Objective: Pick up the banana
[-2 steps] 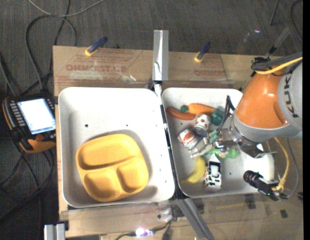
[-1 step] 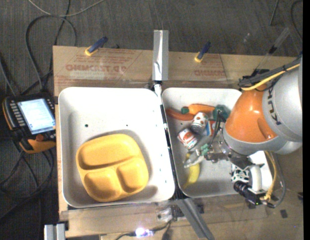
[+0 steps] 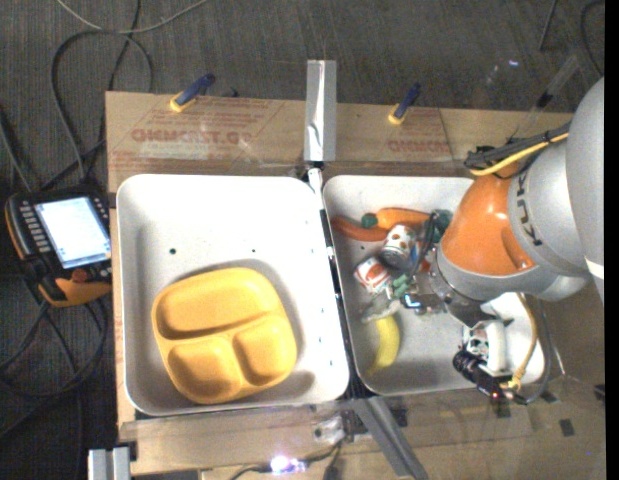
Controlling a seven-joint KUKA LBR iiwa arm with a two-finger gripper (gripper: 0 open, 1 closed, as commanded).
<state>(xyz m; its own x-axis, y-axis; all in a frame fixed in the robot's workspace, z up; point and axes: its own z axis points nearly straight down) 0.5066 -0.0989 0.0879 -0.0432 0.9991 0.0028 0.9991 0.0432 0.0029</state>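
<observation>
Yellow curved banana (image 3: 386, 343) lying in right white bin (image 3: 429, 376) | two-finger gripper (image 3: 409, 293) just above it | grip state: cannot tell

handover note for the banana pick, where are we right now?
Gripper: low in the right bin, over the clutter; can't tell its finger state.
Banana: lying on the right bin floor, just below the gripper, not lifted.
Nearby: carrot and a can at the back of that bin.
Left bin holds a yellow divided tray.
Done: approach only.
Left: grasp the banana and lift it.
</observation>
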